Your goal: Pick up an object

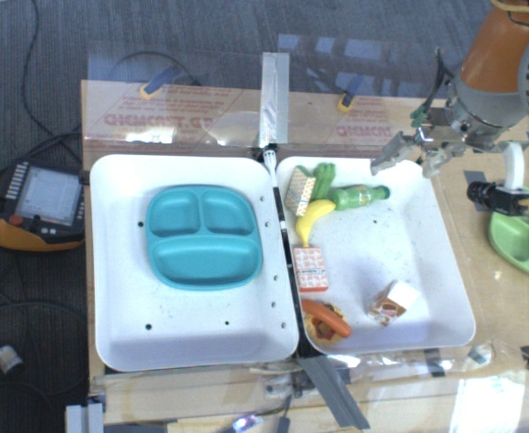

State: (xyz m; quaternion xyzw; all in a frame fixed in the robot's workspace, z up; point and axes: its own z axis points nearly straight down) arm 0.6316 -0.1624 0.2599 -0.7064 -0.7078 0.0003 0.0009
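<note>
In the right bin (445, 269), nearest the camera, a hot dog (326, 320) lies in the near-left corner, with a small white-and-brown carton (390, 303) just right of it. Farther in along the bin's left wall sits a red-patterned box (310, 268), then a banana (311, 216), a corn cob (300, 188) and a green bottle (358, 196). The gripper (411, 152) hovers above the bin's far-right corner, fingers spread wide, holding nothing.

A robotics lab is indicated: two white bins (192, 341) are fixed to a wooden tabletop (201, 111), a teach pendant (39, 204) and loose cables (21, 12) are left on grey carpet (156, 12), toy food (314, 215) is used.
</note>
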